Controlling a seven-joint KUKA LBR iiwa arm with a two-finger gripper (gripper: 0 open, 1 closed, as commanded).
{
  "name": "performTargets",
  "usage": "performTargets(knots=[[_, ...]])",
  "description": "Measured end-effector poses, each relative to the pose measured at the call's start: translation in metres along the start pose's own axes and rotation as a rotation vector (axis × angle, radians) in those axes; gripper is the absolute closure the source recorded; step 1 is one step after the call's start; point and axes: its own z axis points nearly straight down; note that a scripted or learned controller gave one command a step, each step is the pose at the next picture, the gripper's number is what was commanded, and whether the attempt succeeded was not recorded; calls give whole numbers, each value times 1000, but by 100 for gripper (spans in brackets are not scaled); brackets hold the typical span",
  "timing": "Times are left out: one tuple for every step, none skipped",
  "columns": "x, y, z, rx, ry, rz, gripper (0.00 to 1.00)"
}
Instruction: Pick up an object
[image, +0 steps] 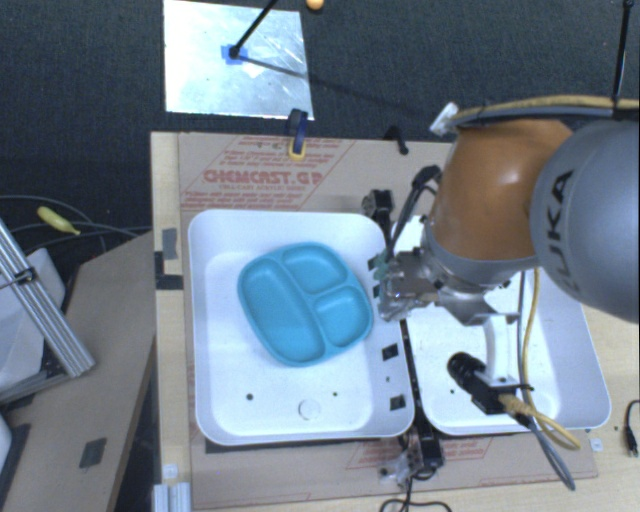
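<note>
Two white bins side by side. Left bin (230, 400) has a blue divided plate (303, 302) w/ 3 compartments, lying flat around the middle, plus a small whitish disc (309, 408) near the front wall. Right bin (590, 395) is mostly covered by the arm. Gripper (400, 290) sits over the divider btwn bins, just right of the plate; can't tell how the jaws are set. Cardboard (262, 170) under the bins reads "CHEMCAST GP" in red; arm says "KUKA".
</note>
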Motion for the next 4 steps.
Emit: performTargets(knots=[[67, 34, 31, 3, -2, 4, 100], [81, 1, -110, -10, 3, 6, 100], [72, 29, -262, -16, 2, 9, 100], [140, 1, -216, 7, -2, 3, 100]])
